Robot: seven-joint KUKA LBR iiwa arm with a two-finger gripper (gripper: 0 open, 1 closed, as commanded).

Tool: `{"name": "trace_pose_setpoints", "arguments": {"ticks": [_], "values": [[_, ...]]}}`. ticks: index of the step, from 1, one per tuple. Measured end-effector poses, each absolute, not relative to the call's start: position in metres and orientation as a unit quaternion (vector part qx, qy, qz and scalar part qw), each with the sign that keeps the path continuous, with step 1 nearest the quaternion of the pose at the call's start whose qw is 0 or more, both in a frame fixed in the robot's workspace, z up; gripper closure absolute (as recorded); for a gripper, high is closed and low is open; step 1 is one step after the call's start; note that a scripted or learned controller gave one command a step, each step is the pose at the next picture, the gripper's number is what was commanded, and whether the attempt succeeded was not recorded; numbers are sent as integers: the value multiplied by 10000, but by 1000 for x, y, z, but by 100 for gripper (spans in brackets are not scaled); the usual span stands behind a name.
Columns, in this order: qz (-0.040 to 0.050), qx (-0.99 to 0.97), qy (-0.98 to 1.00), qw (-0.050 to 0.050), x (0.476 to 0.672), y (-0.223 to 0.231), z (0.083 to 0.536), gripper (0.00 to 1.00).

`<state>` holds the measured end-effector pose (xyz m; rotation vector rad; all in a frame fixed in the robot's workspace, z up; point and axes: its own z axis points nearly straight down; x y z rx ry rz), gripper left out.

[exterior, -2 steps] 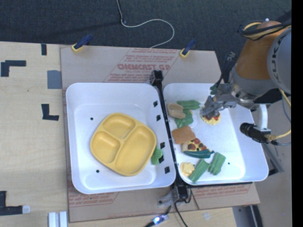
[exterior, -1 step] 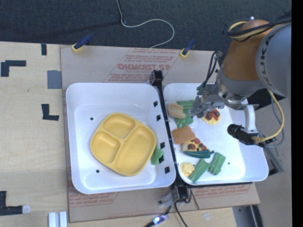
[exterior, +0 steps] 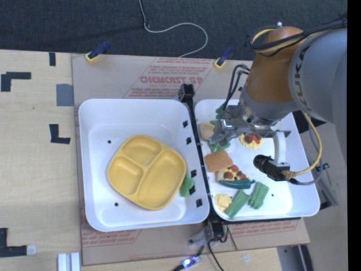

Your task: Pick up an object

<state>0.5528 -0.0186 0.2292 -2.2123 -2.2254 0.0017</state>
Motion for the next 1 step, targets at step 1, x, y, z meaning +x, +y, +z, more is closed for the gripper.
{"name": "trace_pose_setpoints", "arguments": {"ticks": [1], "values": [[11,-7049,-7094,16,545,38,218,100]]}}
